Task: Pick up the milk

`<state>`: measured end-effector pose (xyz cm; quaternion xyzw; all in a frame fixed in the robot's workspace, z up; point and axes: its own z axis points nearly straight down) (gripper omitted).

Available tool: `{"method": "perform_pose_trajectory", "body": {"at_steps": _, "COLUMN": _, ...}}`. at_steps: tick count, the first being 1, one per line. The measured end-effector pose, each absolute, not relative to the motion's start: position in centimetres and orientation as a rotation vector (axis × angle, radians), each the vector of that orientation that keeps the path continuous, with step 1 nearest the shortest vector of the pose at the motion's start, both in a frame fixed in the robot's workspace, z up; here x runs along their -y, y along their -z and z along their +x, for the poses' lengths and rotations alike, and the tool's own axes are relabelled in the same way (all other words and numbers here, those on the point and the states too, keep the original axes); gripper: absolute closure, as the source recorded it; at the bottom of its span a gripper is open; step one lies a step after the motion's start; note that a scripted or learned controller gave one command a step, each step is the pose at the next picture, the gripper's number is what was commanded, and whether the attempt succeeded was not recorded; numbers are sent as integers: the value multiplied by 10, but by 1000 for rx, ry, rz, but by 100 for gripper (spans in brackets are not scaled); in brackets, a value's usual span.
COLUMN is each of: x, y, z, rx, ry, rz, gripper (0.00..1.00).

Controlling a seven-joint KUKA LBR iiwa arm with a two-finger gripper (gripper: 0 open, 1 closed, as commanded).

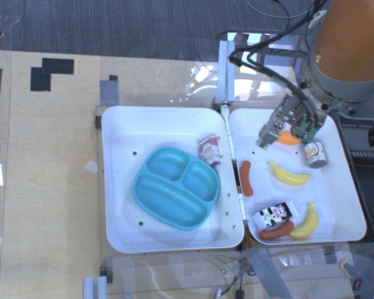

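The milk (pixel 275 214) is a small carton with black-and-white cow patches. It lies on its side near the front of the right bin (pixel 355 223), between a red sausage (pixel 275 230) and a banana (pixel 306 223). My gripper (pixel 285 139) hangs over the back of the same bin, well behind the milk, with its fingers spread open. An orange item (pixel 290 138) shows in the gap between them; I cannot tell whether they touch it.
The right bin also holds a second banana (pixel 289 175), another sausage (pixel 245 178) by the left wall and a small can (pixel 315 154). In the left bin (pixel 115 185) sit a blue divided plate (pixel 176 187) and a small red-white packet (pixel 209 149).
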<state>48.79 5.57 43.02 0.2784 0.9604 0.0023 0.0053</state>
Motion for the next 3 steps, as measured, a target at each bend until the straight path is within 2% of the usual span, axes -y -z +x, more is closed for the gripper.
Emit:
{"method": "perform_pose_trajectory", "body": {"at_steps": 1, "x": -112, "y": -437, "z": 491, "rx": -3062, "ry": -8, "rz": 657, "gripper": 100}}
{"method": "perform_pose_trajectory", "body": {"at_steps": 2, "x": -128, "y": -436, "z": 487, "rx": -2700, "ry": -9, "rz": 1595, "gripper": 100}}
{"method": "perform_pose_trajectory", "body": {"at_steps": 3, "x": -127, "y": -303, "z": 487, "rx": -2585, "ry": -3, "rz": 1782, "gripper": 100}}
